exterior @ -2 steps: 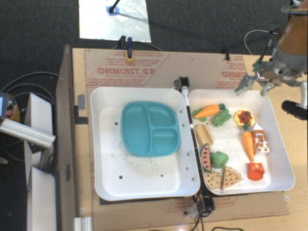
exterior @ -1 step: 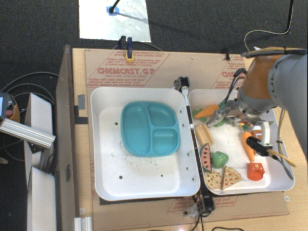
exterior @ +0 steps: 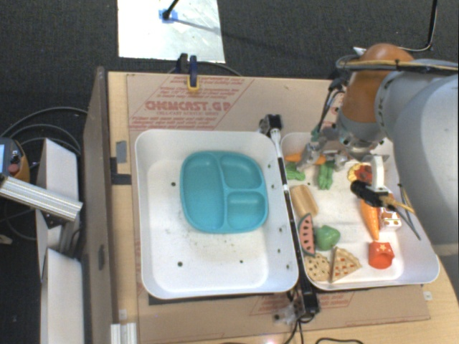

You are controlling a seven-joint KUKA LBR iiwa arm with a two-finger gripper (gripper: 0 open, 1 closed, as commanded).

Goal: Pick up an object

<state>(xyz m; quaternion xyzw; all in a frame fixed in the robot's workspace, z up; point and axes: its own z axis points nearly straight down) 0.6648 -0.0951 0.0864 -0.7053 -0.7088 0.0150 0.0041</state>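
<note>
Green veg (exterior: 326,177) lies just below fingers (exterior: 320,156), right bin (exterior: 430,264).

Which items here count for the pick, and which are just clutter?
For the job:
- gripper, low over the far end of the right bin
- toy food in that bin: carrot, watermelon slice, pizza slice, red block, green piece

Lying about:
- teal divided plate in the left bin
- clamp
- cardboard sheet
</note>
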